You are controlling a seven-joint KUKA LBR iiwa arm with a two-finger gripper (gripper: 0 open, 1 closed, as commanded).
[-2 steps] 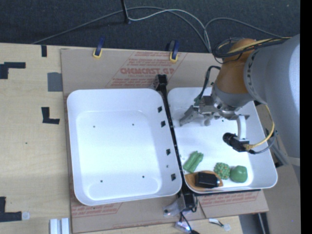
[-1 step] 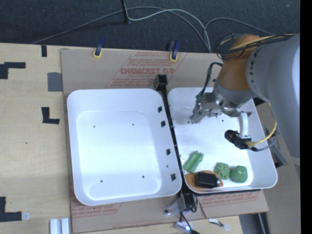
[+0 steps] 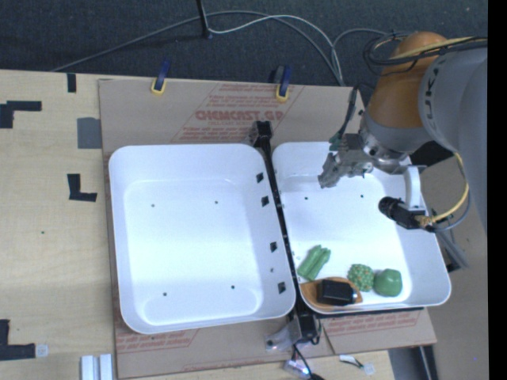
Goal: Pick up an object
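Objects sit bunched along the near edge of the right bin: a ridged green piece toward the near-left corner, a bumpy green-yellow ball and a smooth green lump further right, just beside each other. A black item rests on something flat and orange-brown, touching the near wall; hard to say what either is at this resolution.

Gripper hangs over the far-left part of the same bin, well apart from the cluster, with nothing between the jaws. Jaws point down-left; whether they are spread or closed I cannot tell from this angle.

Grey arm with orange band comes in from the right, cables looping above it.

Left bin lies beside it, the two touching along a black clipped seam. Both sit on a cardboard sheet clamped to the surface at its far edge.
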